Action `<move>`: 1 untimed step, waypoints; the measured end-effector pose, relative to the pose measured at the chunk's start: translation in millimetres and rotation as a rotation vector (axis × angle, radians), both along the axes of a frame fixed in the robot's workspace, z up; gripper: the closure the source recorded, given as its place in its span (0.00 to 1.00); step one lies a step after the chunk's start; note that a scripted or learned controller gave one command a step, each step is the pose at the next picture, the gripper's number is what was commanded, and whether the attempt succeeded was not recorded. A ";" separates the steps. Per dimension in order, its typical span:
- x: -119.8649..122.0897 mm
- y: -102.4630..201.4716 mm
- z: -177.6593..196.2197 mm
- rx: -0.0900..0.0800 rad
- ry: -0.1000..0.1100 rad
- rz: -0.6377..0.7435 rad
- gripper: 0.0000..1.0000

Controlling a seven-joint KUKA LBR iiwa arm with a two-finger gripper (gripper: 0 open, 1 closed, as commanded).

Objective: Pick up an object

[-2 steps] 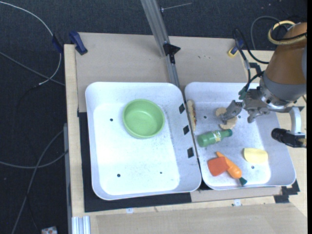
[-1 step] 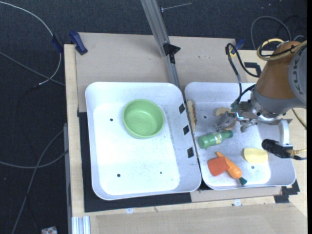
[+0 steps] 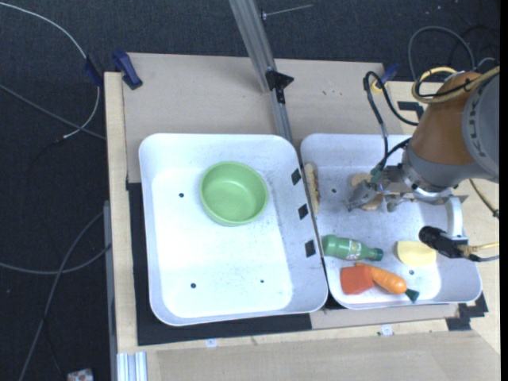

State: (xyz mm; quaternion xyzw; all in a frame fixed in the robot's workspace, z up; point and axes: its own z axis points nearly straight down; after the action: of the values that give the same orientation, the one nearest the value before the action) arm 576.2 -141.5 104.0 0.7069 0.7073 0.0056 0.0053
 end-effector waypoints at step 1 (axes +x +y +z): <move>-5.1 0.9 3.9 0.004 0.016 -0.002 1.00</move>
State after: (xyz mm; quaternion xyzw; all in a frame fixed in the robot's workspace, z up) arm 571.2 -140.6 107.9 0.7075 0.7067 0.0013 -0.0015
